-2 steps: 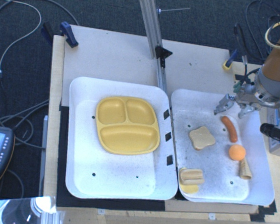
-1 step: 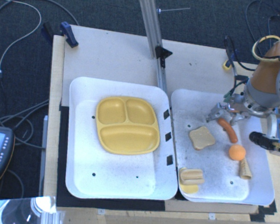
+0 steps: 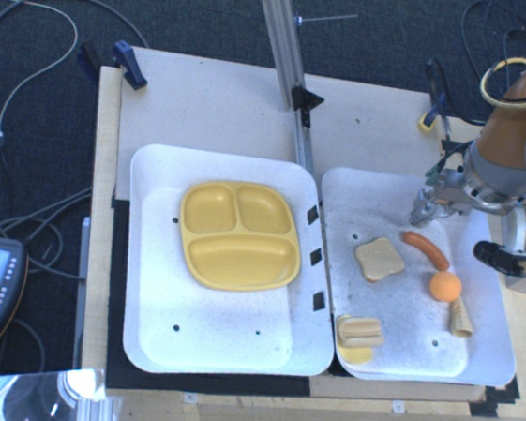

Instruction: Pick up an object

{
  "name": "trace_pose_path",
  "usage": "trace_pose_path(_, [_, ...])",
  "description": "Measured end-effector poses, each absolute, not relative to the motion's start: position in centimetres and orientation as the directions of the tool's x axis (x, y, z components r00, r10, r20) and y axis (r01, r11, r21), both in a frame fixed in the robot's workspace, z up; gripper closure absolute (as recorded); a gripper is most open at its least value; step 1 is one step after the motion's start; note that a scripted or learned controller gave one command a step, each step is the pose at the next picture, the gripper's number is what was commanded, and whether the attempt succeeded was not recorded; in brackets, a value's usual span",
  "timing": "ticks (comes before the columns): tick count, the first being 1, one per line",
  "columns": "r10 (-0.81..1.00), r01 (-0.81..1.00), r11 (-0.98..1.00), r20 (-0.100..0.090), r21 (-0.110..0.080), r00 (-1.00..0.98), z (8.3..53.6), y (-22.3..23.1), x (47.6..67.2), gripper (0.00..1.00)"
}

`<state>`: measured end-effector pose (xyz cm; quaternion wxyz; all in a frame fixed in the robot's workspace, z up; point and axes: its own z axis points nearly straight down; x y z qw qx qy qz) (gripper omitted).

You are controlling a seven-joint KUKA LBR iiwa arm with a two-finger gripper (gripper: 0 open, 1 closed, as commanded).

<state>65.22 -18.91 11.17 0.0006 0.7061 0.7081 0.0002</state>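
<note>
The gripper (image 3: 425, 212) hangs over the right white bin (image 3: 473, 356), just above the orange-red sausage (image 3: 425, 250); its state cannot be determined. Nothing is visibly grasped. The tan toast slice (image 3: 379, 260), orange ball (image 3: 445, 287) and beige cone (image 3: 461, 319) lie nearby. A yellow divided plate (image 3: 239, 234) occupies the left white bin (image 3: 150, 334).

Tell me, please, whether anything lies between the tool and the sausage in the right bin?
Nothing visible does. The tool hangs over the back of the right bin, and the sausage lies just in front of it on bare bin floor. The bread slice and orange ball sit off to either side, clear of that short path.
</note>
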Motion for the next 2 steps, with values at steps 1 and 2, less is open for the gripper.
trace_pose_path(1, [1.000,1.000,0.002,-0.002,0.009,-0.002,17.6,-18.9,65.9,1.00])
trace_pose_path(2, [1.000,1.000,0.002,-0.002,0.009,-0.002,23.2,-18.9,66.1,1.00])
